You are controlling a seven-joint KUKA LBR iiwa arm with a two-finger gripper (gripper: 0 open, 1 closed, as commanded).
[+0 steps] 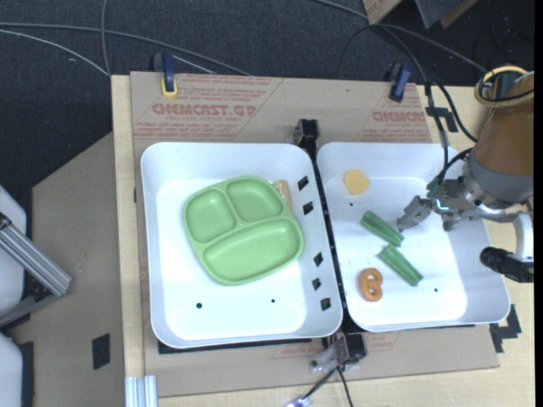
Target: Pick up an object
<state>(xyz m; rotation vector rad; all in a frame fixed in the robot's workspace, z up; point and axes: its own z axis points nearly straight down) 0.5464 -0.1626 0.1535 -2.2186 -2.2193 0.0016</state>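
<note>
In the right bin (475, 308) lie several small items: a yellow round piece (356, 181) near the back, a dark green stick (379, 227), a lighter green stick (400, 265) and an orange pretzel-shaped piece (371, 284) near the front. My gripper (416, 214) sits over the right bin's middle, just right of the dark green stick and slightly behind it. I see nothing held in it. A green divided plate (243, 230) lies in the left bin (170, 303), with a small tan item (282, 192) at its back right edge.
A black-clipped divider (316, 219) runs between the two bins. The arm's orange band (509, 142) and grey wrist hang over the right bin's right side. Cables (437, 117) trail across the cardboard at the back right.
</note>
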